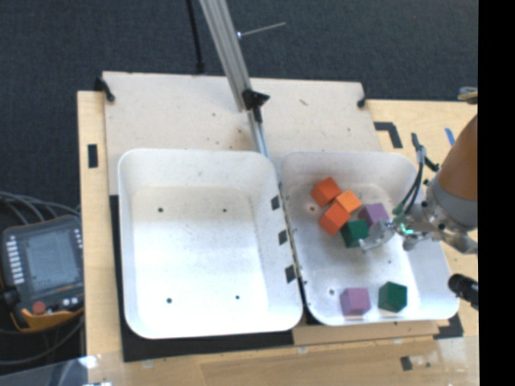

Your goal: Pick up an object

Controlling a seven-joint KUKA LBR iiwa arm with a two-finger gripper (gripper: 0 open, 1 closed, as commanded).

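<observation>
The right bin (318, 304) holds a cluster of blocks near its middle: an orange block (326, 190), a second orange block (339, 211), a purple block (374, 213) and a dark green block (354, 232). Nearer the front lie another purple block (355, 300) and another green block (393, 296). My gripper (376, 236) reaches in from the right and sits low, right beside the dark green and purple blocks of the cluster. The arm's wrist hides how the gripper meets them.
The left bin (137, 215) sits beside the right one. A slanted metal rail (229, 47) crosses the back of the bench down to the bins' junction. A teach pendant (44, 264) lies off the bench at the left.
</observation>
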